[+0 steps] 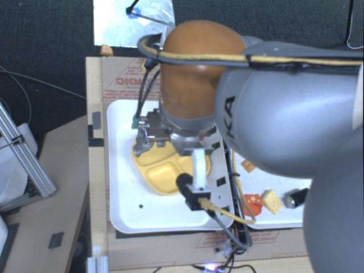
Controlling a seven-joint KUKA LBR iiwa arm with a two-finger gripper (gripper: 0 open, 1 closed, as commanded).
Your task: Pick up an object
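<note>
- The gripper [149,134] hangs low over the pale yellow moulded plastic piece [162,169] in the left shallow white bin [122,152], at its 12 o'clock (grip state: cannot tell).
- Lift not yet evident; the yellow piece lies in the bin.

Bench [68,152] at frame left, tan surface. Cardboard sheet [122,81] lies on it; two white bins on the cardboard, left bin [122,152] centre frame, right bin [278,223] at lower right.
</note>
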